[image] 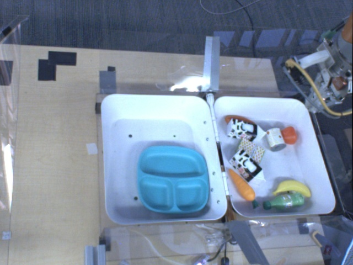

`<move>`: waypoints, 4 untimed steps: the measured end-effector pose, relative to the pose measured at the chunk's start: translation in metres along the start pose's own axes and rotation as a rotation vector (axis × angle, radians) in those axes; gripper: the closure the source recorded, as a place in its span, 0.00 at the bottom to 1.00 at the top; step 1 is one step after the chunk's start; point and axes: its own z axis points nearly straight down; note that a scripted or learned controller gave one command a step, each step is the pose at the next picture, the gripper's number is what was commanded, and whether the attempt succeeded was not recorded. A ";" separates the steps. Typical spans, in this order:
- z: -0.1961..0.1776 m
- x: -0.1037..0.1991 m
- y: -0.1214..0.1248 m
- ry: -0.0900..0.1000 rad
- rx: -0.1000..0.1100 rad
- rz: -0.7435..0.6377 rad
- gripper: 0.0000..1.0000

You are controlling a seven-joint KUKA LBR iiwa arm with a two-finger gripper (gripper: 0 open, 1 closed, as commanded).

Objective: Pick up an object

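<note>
The right bin point(309, 117) holds several small items. An orange carrot point(241, 185) lies near its left wall. A yellow banana point(292, 187) rests just above a green bottle point(284, 202) at the front. A grey can point(274, 139) touches a red-orange ball point(289, 134). Two black-and-white cow-patterned pieces point(242, 129) point(246, 164) lie near a dotted card point(251, 148). My gripper point(330, 76) hangs with its yellow hoses outside the bin, beyond its far right corner and well apart from every item.
The left bin point(116, 148) carries a blue divided plate point(174, 178) toward its front. A grey post point(212, 65) stands at the back between the bins. A black cable point(242, 7) trails on the dark floor behind the bench.
</note>
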 end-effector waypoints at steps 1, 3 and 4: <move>0.073 -0.002 -0.053 -0.004 0.003 -0.003 1.00; 0.070 0.029 0.060 -0.002 0.000 -0.004 1.00; 0.058 0.031 0.059 0.003 -0.001 -0.013 1.00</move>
